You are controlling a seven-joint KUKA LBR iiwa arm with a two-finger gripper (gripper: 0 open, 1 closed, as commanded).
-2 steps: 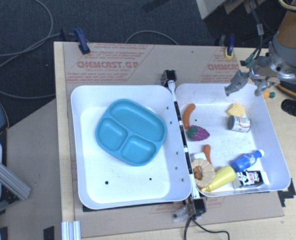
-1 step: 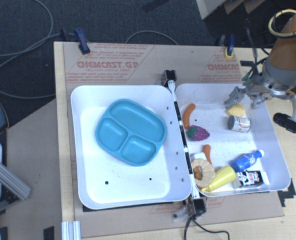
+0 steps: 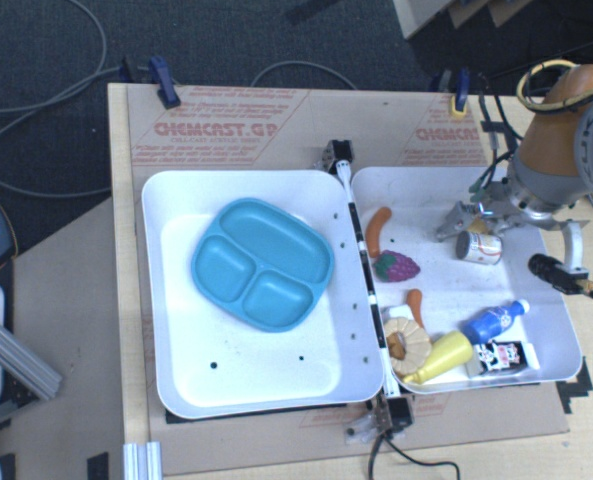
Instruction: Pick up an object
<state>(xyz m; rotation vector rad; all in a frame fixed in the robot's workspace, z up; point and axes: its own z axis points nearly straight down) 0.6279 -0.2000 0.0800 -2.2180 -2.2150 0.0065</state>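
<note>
We note the claw (image 3: 479,230) low in the right bin (image 3: 431,190) at about two o'clock, right at a small silver can (image 3: 482,248), grip state impossible to tell, so we judge the pick unfinished: can resting on the bin floor, lift remaining.

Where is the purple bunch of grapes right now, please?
The purple grapes lie in the right bin, near its left wall, just below the orange sausage.
</note>
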